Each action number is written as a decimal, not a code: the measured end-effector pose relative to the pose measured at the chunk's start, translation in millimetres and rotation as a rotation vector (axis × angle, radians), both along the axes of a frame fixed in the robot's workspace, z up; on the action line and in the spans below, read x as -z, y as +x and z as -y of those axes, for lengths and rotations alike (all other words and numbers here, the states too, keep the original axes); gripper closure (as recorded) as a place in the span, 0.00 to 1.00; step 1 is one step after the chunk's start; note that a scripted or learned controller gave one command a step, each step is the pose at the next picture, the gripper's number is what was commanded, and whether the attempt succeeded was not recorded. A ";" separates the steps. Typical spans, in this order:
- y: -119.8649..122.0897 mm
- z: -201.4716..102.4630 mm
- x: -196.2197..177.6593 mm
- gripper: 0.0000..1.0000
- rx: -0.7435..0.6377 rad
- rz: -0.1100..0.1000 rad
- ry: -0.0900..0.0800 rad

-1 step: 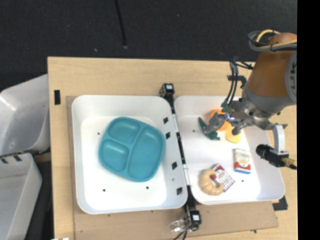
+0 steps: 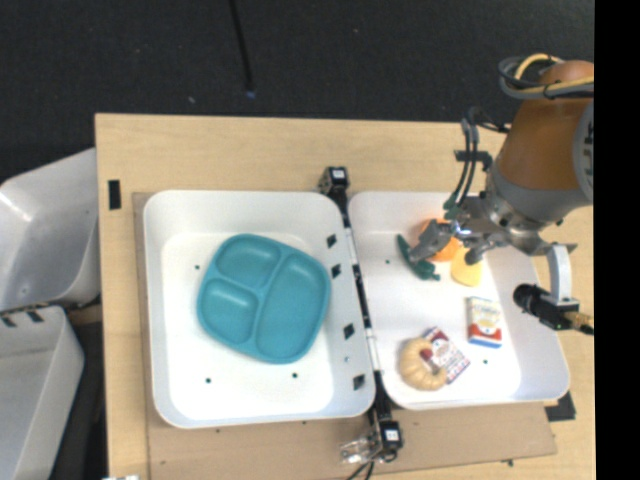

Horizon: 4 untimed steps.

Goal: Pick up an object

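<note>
A: Grey arm with orange band (image 2: 545, 153) reaches over the right shallow white bin (image 2: 540, 368); the left bin holds a teal sectioned plastic plate (image 2: 264, 296).

B: Gripper (image 2: 455, 236)?

A: Low over an orange-green-yellow toy cluster (image 2: 440, 246) at the bin's back. Can't tell if it's spread or pinching.

B: Risk?

A: Cluttered target: likely a nudge or double grab. The wrapped round pastry (image 2: 430, 360) and small white-red box (image 2: 485, 322) lie apart, easier picks.

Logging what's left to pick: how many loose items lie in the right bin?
4: a green toy and a yellow piece by the hand, a small box, and a bun nearest the camera. The arm may hide more.
</note>
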State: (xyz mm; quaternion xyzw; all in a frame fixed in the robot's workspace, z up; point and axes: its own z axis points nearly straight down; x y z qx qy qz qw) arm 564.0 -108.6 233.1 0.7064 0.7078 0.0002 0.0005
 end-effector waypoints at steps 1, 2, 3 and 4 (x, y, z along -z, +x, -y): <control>-8.3 3.1 46.2 0.00 0.002 -0.006 0.000; -10.2 -1.6 90.0 0.00 0.005 -0.004 0.000; -10.7 -0.5 134.9 0.00 0.004 -0.004 0.000; -9.8 0.7 121.6 1.00 0.012 0.001 -0.001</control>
